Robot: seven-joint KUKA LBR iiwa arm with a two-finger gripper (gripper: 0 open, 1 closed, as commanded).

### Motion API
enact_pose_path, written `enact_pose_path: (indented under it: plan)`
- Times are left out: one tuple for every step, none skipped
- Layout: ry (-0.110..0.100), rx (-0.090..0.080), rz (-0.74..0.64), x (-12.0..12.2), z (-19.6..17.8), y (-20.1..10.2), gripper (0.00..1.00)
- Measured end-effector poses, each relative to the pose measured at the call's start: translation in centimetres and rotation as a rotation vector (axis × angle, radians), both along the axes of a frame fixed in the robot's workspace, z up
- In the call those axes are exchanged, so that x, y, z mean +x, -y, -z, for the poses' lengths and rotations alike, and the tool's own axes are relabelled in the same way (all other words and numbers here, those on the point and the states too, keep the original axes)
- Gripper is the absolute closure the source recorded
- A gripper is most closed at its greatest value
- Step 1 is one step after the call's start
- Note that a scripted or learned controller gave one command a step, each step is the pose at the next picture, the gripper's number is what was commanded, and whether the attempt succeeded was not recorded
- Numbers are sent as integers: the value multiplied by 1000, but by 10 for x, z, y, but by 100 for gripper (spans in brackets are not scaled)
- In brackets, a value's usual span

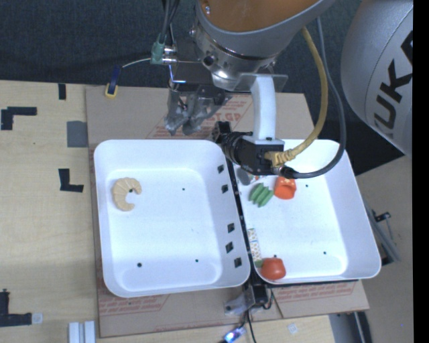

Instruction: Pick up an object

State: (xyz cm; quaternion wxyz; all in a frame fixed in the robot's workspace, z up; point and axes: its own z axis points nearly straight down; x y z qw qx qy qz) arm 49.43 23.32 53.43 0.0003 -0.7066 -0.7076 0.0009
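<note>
the gripper (190, 115) hangs at upper centre over brown cardboard (134, 110) on the tan bench (40, 221); i cannot tell how far open it is. a croissant (126, 193) lies in the left bin (167, 268), while a green piece (261, 195), an orange piece (285, 189) and a red ball (272, 268) lie in the right bin (335, 241).

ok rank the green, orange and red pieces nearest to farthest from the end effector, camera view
1. green piece, left side of the right bin
2. orange piece, just right of the green one
3. red piece, same bin's front edge

arm (385, 60): rounded grey shell, dark lettering, right of orange band (255, 15) | silver ring (231, 59): under orange band | gripper (188, 122): dull metal, below it | green plug (158, 52): left
</note>
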Motion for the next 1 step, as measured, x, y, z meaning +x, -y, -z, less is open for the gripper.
enact_pose_path:
  plan:
    - [0, 0, 0, -1, 0, 0, 100]
